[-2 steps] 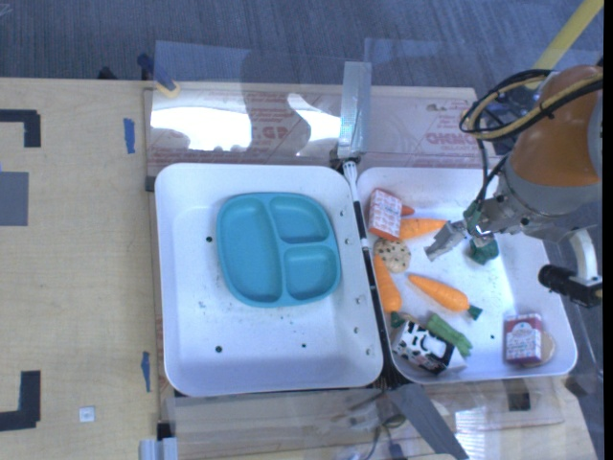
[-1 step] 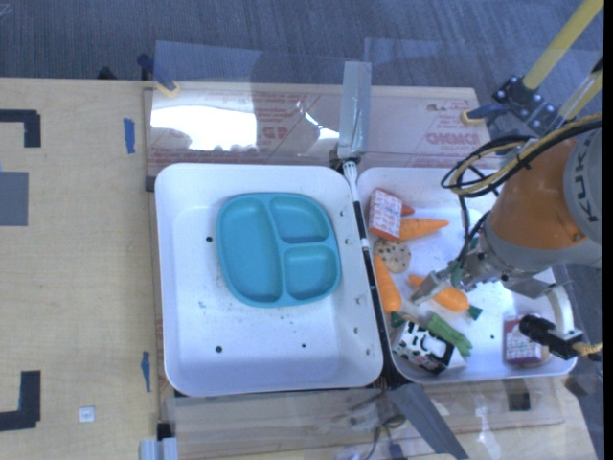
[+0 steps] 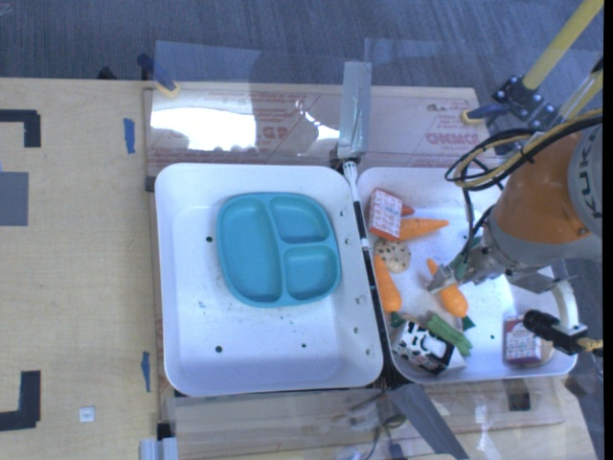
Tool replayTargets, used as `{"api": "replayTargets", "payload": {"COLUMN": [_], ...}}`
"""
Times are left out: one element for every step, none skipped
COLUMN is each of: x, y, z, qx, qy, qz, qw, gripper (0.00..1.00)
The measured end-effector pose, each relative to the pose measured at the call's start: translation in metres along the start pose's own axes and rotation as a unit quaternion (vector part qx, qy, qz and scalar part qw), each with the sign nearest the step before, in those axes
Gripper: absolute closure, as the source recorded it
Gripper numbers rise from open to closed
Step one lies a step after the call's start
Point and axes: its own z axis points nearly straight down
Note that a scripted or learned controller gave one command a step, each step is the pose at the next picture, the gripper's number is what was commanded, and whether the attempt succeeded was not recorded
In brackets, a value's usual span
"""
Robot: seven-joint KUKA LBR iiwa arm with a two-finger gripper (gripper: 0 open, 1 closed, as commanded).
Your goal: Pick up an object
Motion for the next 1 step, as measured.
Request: {"api": "replayTargets", "payload": {"x": [0.0654], "y": [0.0689], "z": [-0.1163], "qx": [0.001], "qy": [0.003], "qz": [0.022], "qw": [0.9998], "gripper": [1.0]}}
